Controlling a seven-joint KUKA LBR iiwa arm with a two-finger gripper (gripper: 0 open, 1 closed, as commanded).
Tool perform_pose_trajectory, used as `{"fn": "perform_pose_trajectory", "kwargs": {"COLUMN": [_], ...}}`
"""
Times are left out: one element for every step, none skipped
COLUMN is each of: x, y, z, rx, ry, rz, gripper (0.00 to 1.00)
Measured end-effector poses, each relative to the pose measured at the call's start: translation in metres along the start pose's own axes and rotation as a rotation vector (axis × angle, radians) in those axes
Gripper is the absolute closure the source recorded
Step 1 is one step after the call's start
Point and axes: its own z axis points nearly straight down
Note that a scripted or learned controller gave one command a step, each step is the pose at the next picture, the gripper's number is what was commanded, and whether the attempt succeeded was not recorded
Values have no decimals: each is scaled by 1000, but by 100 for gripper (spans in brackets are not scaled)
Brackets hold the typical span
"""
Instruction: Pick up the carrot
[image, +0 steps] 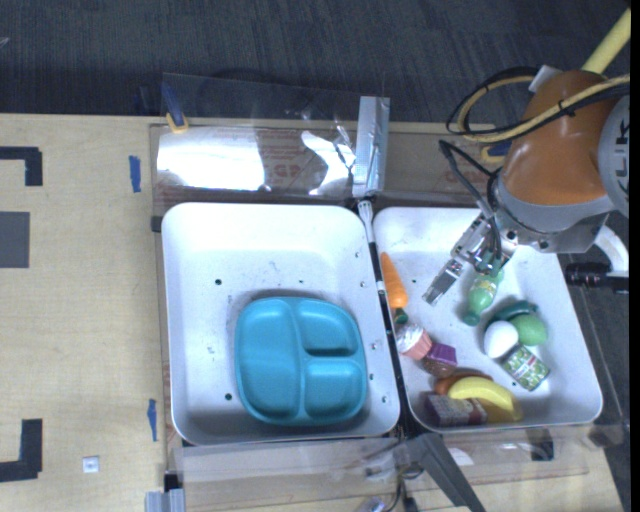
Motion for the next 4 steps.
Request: {"fn": "perform_pose_trajectory", "kwargs": {"x": [49, 13, 32, 70], "y": [39, 1, 44, -34], "z": [14, 13, 13, 14], "rx": [0, -2, -5, -2], "ry": [4, -3, -4, 0], "rz": [-286, -701, -1129, -1258], "gripper": [0, 0, 0, 0]}}
